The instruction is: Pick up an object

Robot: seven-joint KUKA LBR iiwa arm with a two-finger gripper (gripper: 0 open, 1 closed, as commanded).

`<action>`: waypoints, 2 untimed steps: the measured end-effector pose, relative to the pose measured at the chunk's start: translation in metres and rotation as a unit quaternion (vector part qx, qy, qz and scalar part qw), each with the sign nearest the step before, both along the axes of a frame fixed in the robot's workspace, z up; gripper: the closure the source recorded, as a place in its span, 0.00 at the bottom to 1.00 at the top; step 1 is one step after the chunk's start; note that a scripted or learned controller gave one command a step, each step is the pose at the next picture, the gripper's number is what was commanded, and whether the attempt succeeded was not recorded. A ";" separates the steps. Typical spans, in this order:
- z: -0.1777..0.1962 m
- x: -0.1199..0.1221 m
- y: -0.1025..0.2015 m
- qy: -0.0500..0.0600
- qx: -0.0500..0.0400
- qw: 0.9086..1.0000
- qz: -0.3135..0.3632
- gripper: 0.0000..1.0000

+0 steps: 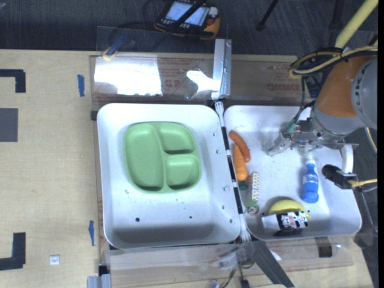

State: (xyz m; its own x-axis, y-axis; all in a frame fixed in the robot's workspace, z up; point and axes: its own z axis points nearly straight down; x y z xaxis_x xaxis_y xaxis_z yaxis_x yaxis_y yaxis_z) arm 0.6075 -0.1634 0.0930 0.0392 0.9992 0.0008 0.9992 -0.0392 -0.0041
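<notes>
The right bin (336,221) holds several objects. A blue bottle (310,183) lies near its middle right. An orange carrot (240,162) and a reddish sausage (236,140) lie along its left wall. A yellow banana (285,206) sits at the front, with a black-and-white item (292,220) just below it. My gripper (309,149) hangs over the right bin, directly behind the bottle's cap. It is open, with nothing between its fingers.
The left bin (114,221) holds a green divided plate (162,156). A small patterned strip (255,186) lies beside the carrot. The grey arm with its orange band (336,95) reaches in from the right. A handheld device (187,17) lies behind the bins.
</notes>
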 end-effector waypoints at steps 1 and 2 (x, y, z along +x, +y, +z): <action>0.036 -0.051 -0.048 0.002 0.002 1.000 -0.001 0.00; -0.002 -0.111 -0.043 -0.001 0.009 1.000 -0.025 0.00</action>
